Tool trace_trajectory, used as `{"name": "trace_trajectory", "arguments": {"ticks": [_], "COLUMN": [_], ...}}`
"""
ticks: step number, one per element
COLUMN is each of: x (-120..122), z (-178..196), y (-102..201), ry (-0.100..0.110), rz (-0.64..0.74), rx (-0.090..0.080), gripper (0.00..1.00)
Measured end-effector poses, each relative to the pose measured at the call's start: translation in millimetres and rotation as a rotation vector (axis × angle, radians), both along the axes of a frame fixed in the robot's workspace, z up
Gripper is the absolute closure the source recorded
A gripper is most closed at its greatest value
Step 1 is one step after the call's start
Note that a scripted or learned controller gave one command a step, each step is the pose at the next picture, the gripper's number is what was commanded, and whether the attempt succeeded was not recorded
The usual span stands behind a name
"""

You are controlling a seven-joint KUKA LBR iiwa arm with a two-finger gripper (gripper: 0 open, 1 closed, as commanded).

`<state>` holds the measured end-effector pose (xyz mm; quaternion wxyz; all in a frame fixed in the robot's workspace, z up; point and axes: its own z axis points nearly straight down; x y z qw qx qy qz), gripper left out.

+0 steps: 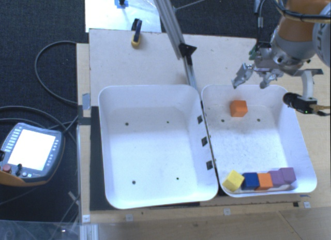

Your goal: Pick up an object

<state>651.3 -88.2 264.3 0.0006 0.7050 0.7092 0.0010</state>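
Observation:
An orange cube [238,108] lies alone in the far part of the right bin [295,130]. Along that bin's near edge sits a row of blocks: a yellow one [233,180], a blue one [251,180], an orange one [265,180] and a purple one [284,176]. My gripper [253,79] hangs above the bin's far rim, up and to the right of the lone orange cube. Its two fingers are spread apart with nothing between them.
The left bin [111,130] stands beside the right one, with a divider carrying black clips between them. A metal pole [170,21] slants down to the bins' far junction. A yellow-and-blue clamp [136,32] lies on the bench behind. A teach pendant [28,151] rests at the left.

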Motion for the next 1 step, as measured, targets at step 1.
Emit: {"name": "trace_trajectory", "arguments": {"ticks": [1], "x": [-15.4], "z": [-152.8], "y": [-32.5], "ry": [0.008], "rz": [-0.006], "rx": [-0.001], "gripper": [0.00]}}
